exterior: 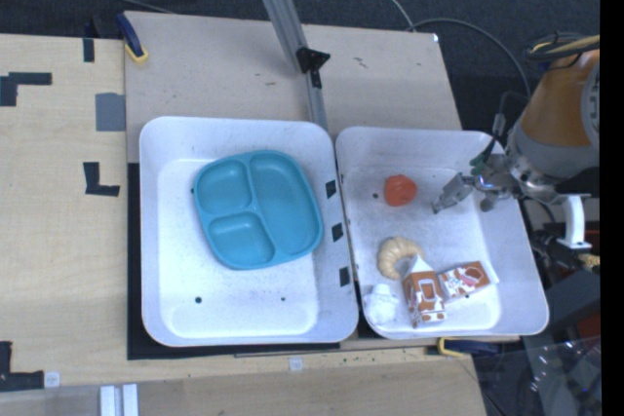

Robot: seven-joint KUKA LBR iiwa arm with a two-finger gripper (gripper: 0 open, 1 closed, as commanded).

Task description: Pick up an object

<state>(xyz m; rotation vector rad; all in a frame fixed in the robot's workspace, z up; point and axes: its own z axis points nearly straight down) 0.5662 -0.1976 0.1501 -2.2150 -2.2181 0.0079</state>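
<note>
A pale wood-grain worktop [58,209] fills the left of the frame, marked with short strips of dark tape, and a plain tan board lies across the upper middle. Beyond it at the top the floor is dark carpet crossed by thin cables. A slim grey metal pole [278,0] slants down from the top centre to the seam between the bins.

The left shallow white plastic bin [156,239] has rounded corners and holds a glossy blue plastic plate with three compartments [257,208], lying flat and slightly turned.

The right shallow white plastic bin [512,248] holds a small round orange-red object [399,190] in its upper middle, a curved tan pastry-shaped toy [397,256] below it, a crumpled orange and white printed packet [444,290] at the lower centre, and a small white lump [382,307] just beside the packet's left edge.

The grey metal end effector [450,198] sits to the right of the orange-red object, apart from it, over the bin's upper right; its fingers appear close together with nothing between them
</note>
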